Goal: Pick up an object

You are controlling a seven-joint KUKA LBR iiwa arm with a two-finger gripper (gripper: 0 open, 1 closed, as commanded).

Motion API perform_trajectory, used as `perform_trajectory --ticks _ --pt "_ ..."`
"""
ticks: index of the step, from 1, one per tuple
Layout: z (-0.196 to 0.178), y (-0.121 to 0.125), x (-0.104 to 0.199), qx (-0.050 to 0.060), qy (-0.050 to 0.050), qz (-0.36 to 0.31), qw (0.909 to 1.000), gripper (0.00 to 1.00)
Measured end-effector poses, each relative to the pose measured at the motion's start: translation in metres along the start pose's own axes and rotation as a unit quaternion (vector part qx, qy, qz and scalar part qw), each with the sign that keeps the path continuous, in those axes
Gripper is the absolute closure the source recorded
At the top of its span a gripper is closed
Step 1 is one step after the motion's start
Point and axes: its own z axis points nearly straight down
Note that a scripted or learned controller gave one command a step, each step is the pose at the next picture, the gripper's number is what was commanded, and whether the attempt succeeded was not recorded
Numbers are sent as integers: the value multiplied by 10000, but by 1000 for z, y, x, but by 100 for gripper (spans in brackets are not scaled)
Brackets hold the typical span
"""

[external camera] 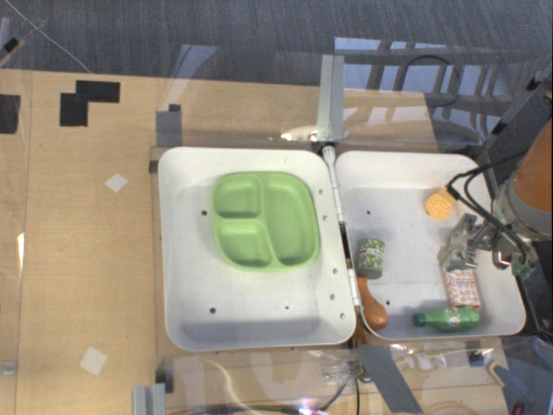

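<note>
Snack packet (462,288) directly under gripper (455,251); finger state I cannot tell; I'd descend straight, avoiding green bottle (447,319).

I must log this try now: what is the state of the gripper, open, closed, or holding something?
Gripper: cannot be told; it hangs over the right bin, just above the red and white packet.

The bench (78,258) has a light wood-coloured top bearing black square markings at its far left. Two shallow white bins rest directly on it, touching along their inner edges: the left bin (186,318) and the right bin (389,180). Grey metal brackets (332,93) stand at the bins' far junction and near corners.
</note>
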Motion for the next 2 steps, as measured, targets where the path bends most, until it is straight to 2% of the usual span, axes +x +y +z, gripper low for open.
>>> perform_trajectory --ticks 1,2 --pt "-7 71 21 0 60 1625 9867 100" --pt "-40 75 21 13 50 3190 9477 100"
